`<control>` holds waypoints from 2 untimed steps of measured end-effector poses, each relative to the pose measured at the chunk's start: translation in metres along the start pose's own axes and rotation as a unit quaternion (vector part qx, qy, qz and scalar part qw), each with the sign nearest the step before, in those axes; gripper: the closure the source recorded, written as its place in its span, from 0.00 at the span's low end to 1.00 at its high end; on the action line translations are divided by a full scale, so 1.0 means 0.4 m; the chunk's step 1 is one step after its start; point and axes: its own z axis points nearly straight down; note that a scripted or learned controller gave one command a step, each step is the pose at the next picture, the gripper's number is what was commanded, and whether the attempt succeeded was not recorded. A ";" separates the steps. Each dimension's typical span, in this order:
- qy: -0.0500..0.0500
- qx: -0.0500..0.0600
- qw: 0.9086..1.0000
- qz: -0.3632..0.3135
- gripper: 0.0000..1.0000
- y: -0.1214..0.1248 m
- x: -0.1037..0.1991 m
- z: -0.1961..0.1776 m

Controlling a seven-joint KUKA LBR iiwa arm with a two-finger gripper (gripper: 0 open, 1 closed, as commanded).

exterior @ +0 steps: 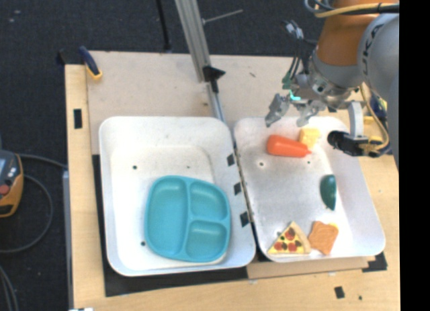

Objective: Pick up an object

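Well left of the orange carrot (287, 146): the left bin (111, 135), white and shallow, carrying a teal divided plate (188, 219) flat in its near half. Behind the carrot and to its left, out on the bench: a slanted aluminium post (191, 27). Around the carrot: the right bin (282, 195), pressed against the left bin along the shared edge. The carrot itself: lying on its side in the far part of that bin, long axis running left to right, apart from every wall. Well in front of the carrot, at the near rim: a toy pizza slice (290, 240), lying flat. Just behind the carrot and above it: the gripper (290, 111), spread wide, clasping nothing, touching neither the carrot nor anything else that can be made out, with one of its fingers (274, 113) hanging behind the carrot's left end. Just right of the carrot, at its right end and close enough to seem touching: a yellow block (310, 136). In front of the carrot and to its right, just beside the pizza slice: an orange cracker (323, 236). Between that cracker and the carrot, further right, near the side wall: a dark green piece (328, 191), lying alone. Behind the carrot and to its right: the arm (349, 14), grey with its orange band, leaning in over the far corner of the right bin.
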 end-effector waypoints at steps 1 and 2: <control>0.000 -0.001 1.000 0.000 0.00 0.001 0.000 -0.003; -0.001 0.001 1.000 0.001 0.00 -0.003 -0.013 0.104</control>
